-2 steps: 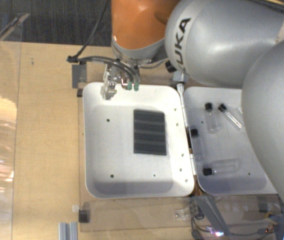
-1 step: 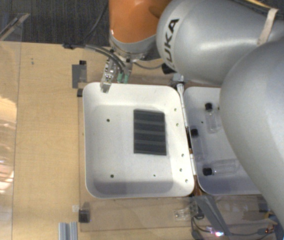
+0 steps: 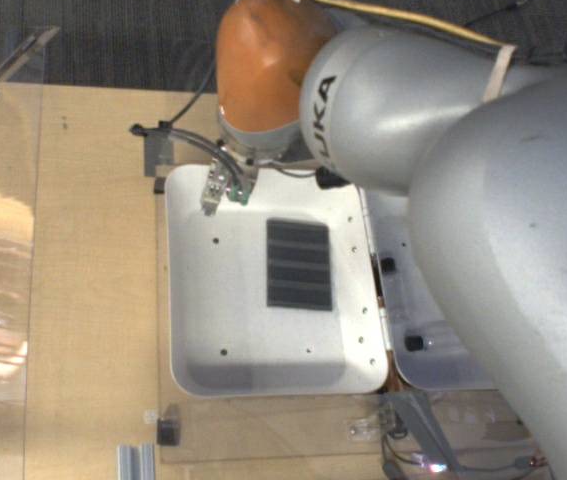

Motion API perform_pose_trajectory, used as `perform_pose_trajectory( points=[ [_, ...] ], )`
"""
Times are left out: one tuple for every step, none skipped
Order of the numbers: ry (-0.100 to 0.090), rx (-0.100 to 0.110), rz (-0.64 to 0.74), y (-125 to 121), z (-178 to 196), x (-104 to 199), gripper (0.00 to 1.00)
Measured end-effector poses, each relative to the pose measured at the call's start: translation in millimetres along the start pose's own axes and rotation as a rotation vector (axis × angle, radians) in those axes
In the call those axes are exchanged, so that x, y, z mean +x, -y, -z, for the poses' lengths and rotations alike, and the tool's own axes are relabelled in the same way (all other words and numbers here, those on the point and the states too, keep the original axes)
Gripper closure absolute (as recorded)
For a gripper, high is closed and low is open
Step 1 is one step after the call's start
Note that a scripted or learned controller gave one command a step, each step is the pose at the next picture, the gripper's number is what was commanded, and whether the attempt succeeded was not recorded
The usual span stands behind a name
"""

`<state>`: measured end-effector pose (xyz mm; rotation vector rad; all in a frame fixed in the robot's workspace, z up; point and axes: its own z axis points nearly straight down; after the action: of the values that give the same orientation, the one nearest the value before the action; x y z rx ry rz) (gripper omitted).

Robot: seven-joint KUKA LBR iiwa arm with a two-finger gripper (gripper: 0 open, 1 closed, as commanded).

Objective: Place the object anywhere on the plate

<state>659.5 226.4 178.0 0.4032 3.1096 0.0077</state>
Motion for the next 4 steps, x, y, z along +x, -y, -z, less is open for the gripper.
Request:
perform_pose_trajectory(
  points=[
    [0.006, -0.003, 0.044, -10.1, 84.5, -0.8, 1.0],
    [0.001, 0.002, -0.457, -9.5, 46.9, 0.7, 1.0],
    [0.008, -0.005, -0.452, -11.3, 60.2, -0.4, 1.0],
    [0.014, -0.011, -0.448, -13.0, 73.1, -1.5, 1.0]
  ],
)
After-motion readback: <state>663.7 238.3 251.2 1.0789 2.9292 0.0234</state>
